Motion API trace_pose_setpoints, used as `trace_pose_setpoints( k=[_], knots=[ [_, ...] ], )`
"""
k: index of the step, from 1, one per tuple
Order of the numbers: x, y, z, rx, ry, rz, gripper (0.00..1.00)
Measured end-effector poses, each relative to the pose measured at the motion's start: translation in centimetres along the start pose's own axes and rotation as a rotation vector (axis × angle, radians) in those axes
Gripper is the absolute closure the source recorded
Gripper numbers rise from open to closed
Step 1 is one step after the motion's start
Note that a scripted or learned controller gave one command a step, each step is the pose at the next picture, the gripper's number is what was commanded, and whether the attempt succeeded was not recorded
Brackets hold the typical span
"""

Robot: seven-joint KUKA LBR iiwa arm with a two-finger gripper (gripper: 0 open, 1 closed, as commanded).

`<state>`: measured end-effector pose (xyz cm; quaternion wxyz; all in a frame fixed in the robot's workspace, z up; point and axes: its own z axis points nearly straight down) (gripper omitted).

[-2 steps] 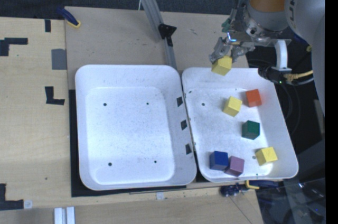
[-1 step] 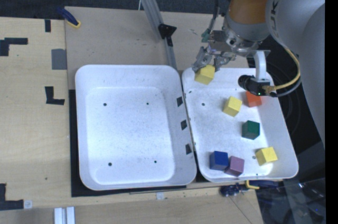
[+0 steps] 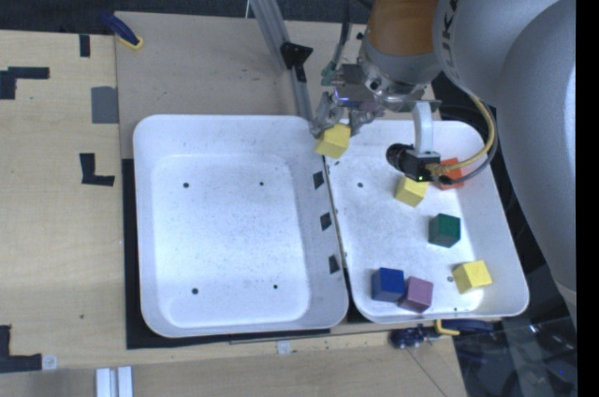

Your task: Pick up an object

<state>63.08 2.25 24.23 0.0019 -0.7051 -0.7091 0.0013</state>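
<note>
Yellow block [image 3: 332,141] sits pinched between the fingers of the gripper [image 3: 334,131], above the bins' shared edge. Likely light, rigid; flat opposite faces suit the hold.

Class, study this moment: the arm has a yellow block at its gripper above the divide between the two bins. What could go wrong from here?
1. The yellow block sits at the very tip of the gripper, so it may slip out.
2. It hangs over the rims between the left bin and right bin; dropped, it could bounce off an edge and land outside.
</note>
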Motion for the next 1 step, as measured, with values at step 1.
trace_pose_setpoints(
  k=[1],
  knots=[
    [4.53,-0.42,0.30,-0.001,0.000,-0.001,1.00]
  ],
)
